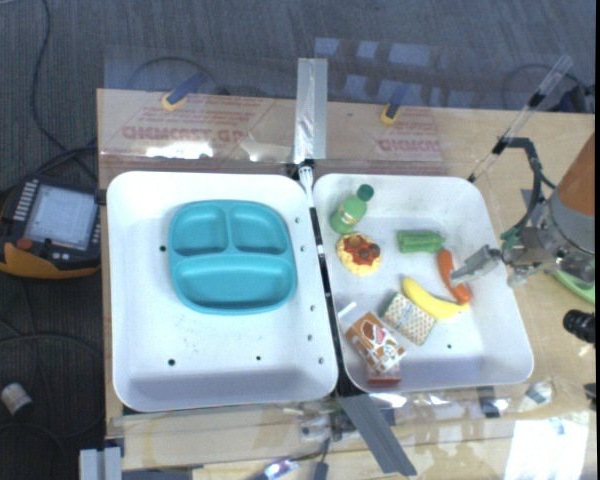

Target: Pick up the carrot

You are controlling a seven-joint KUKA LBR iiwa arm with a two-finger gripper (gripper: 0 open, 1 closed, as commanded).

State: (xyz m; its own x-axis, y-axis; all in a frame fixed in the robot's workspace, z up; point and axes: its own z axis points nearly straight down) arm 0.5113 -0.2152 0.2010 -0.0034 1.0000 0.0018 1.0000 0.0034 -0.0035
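Note:
The carrot [450, 274], a short orange-red stick, lies in the right bin [500, 343] near its right wall, slanting down toward the yellow banana [433, 300] and touching its upper end. My gripper [497, 265] hangs over the bin's right rim, just to the right of the carrot. It is open, with one grey finger [476, 263] pointing left toward the carrot and nothing between the fingers.
The right bin also holds a green bottle [352, 208], a yellow-and-red toy food [360, 253], a green vegetable [420, 240], a patterned box [410, 318] and a red carton [375, 343]. A blue divided plate [230, 256] sits in the left bin [140, 368].

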